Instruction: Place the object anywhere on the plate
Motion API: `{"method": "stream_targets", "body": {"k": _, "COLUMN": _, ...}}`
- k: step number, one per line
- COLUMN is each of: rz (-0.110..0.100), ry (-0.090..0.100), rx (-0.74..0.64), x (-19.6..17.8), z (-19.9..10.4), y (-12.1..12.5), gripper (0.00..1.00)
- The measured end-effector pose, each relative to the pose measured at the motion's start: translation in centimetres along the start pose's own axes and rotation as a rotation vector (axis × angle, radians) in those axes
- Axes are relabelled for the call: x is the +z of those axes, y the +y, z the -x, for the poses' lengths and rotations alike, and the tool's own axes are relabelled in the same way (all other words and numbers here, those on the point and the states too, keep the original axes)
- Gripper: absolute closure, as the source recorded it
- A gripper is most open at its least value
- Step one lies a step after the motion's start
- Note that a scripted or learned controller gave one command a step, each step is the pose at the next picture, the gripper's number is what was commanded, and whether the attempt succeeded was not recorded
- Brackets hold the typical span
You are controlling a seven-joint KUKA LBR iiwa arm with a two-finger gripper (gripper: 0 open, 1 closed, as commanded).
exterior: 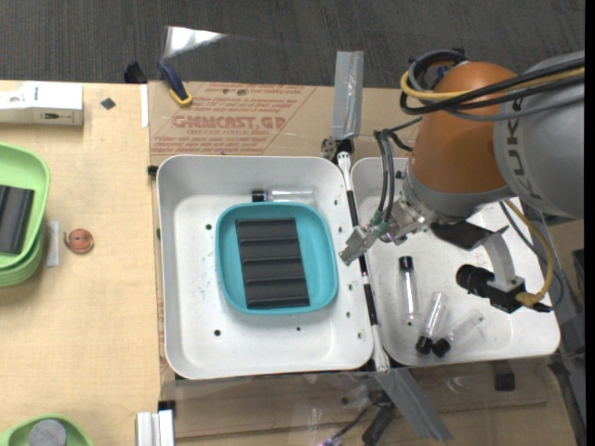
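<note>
Gripper (358, 246) over bin divider, vial (407, 286) just right

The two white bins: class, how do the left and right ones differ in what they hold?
The left bin holds a teal plate bearing a dark ridged block, plus one clear tube along its far wall. The right bin holds several clear tubes lying loose, with the arm over it. Both are shallow and white.

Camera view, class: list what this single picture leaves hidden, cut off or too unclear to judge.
- hand: its fingers sit under the arm's wrist; their state is unclear.
- right bin: its upper part is covered by the arm.
- clear tubes: too small to tell what they contain.
- green tray: cut off by the left edge.
- teal plate: the dark ridged insert hides its centre.
</note>
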State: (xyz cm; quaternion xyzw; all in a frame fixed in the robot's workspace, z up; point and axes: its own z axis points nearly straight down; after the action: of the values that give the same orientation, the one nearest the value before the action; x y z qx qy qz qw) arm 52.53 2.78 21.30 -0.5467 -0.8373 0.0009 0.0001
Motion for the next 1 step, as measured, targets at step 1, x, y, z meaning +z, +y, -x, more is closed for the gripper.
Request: {"method": "stream_targets", "body": {"k": 1, "rz": 0.000, "ry": 0.000, "rx": 0.000, "x": 0.00, "z": 0.00, "y": 0.00, "gripper": 0.00}}
